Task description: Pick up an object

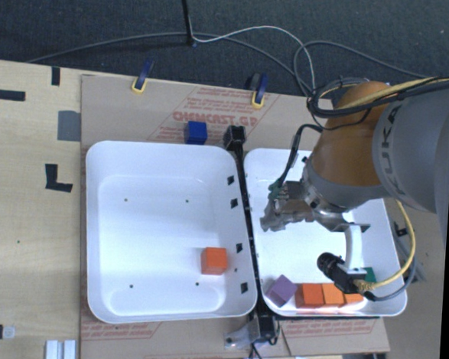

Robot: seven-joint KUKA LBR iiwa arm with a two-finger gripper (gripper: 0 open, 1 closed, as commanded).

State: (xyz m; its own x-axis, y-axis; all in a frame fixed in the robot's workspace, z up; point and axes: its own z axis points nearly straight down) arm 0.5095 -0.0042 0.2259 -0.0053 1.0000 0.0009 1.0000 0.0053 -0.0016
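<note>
White bin (108, 205), square orange block (214, 260)

Glossy smooth white plastic bins (164, 159); matt brown cardboard sheet (168, 106) beneath; matt orange cube (214, 260).

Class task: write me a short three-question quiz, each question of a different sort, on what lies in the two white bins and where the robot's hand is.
1. True or false: the orange cube lies in the left bin.
2. Which block sits at the left end of the row along the right bin's near wall? A) purple block B) blue block C) orange block
3. Fill in: the hand hangs over the ____ bin.

Key
1. True
2. A; the orange blocks lie to its right, and the blue block sits on the cardboard beyond the bins.
3. right
</note>
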